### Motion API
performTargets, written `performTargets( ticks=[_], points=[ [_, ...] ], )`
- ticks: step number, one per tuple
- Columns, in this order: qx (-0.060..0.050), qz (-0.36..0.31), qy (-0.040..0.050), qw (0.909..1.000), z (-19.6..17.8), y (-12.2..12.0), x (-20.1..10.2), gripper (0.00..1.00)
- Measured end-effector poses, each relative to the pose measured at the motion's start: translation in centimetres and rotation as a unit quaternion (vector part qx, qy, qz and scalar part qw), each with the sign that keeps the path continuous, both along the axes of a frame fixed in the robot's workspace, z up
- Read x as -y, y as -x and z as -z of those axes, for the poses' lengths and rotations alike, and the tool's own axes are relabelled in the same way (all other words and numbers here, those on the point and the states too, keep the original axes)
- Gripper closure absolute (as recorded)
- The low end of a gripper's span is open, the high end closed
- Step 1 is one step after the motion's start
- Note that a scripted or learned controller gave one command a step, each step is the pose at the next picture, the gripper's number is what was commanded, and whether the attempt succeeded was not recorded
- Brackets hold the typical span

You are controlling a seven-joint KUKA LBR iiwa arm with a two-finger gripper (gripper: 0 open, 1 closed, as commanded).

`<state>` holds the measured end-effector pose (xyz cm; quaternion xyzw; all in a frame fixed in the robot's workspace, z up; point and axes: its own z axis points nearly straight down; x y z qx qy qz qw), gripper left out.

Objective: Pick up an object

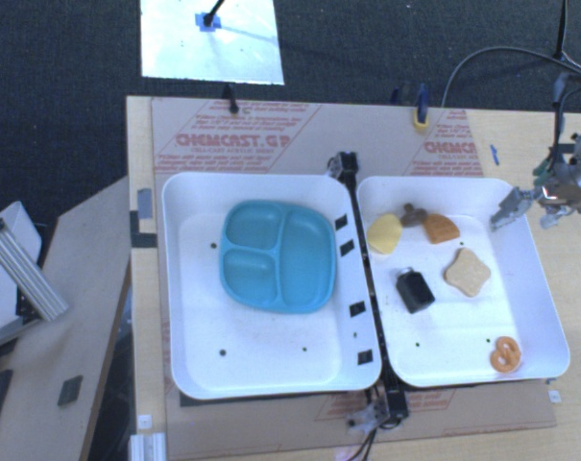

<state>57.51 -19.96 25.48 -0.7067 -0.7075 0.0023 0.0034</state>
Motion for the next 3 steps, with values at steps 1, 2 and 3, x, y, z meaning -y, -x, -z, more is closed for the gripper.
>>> performTargets(
  ticks=[1, 2, 3],
  points=[
    [0.005, -0.001, 0.0011, 1.0000, -0.6, -0.2, -0.1, 0.00],
    [0.003, 0.000, 0.0009, 1.0000, 3.7, -0.3, 0.4, 0.00],
    [0.003, 0.000, 0.0004, 1.0000, 9.7, 0.4, 0.3, 0.00]
  ],
)
